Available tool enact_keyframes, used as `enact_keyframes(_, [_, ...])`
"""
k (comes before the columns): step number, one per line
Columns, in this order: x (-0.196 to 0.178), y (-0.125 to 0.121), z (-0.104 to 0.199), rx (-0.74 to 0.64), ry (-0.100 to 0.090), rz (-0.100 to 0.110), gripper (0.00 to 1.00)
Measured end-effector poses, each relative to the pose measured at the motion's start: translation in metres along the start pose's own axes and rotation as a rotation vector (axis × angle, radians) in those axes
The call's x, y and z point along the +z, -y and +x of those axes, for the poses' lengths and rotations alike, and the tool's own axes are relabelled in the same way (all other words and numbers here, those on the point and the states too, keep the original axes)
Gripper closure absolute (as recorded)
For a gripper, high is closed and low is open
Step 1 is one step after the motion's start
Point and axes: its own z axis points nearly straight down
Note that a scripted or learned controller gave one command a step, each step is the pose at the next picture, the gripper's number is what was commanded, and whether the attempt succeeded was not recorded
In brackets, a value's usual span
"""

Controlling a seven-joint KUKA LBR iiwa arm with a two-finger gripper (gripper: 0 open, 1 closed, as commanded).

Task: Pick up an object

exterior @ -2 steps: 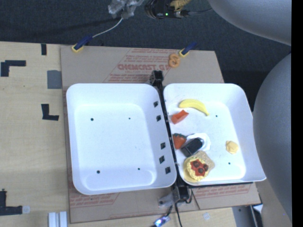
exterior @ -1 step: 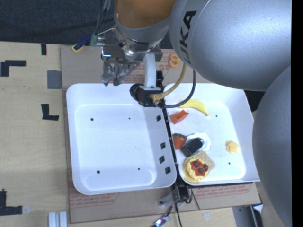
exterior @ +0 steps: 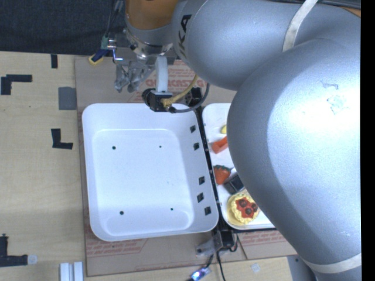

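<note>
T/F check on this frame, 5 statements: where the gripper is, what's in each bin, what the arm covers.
1. The gripper sits beyond the far rim of the left bin. True.
2. The gripper holds the toy pizza. False: the pizza lies in the right bin.
3. The arm covers much of the right bin. True.
4. An orange piece lies in the left bin. False: it lies in the right bin.
5. The bins stand on cardboard. True.
</note>
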Motion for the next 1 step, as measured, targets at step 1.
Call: enact_keyframes(1, [-0.1796,0.0032,0.0014,-0.005,-0.009,-0.019,1.00])
